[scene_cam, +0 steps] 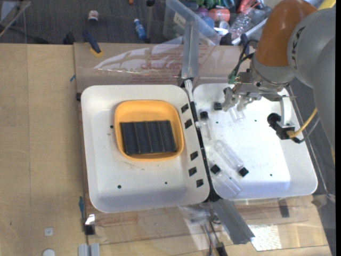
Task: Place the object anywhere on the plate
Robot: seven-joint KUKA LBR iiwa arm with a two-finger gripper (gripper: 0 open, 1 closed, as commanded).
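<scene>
An orange plate (176, 116) sits in the left bin (101, 185), and a dark grey ribbed slab (148, 137) lies flat on it. A clear plastic bottle with a black cap (230, 158) lies on its side in the right bin (272, 167), near the divider. My gripper (234, 104) hangs over the far part of the right bin, above and apart from the bottle. It is open with nothing between its fingers.
Black clips line the divider (193, 143) between the bins. A black fitting with a yellow cable (279, 124) sits at the right bin's right side. A crate of toys (224, 4) stands behind the bench. The arm's orange band (282, 31) looms over the right bin's far corner.
</scene>
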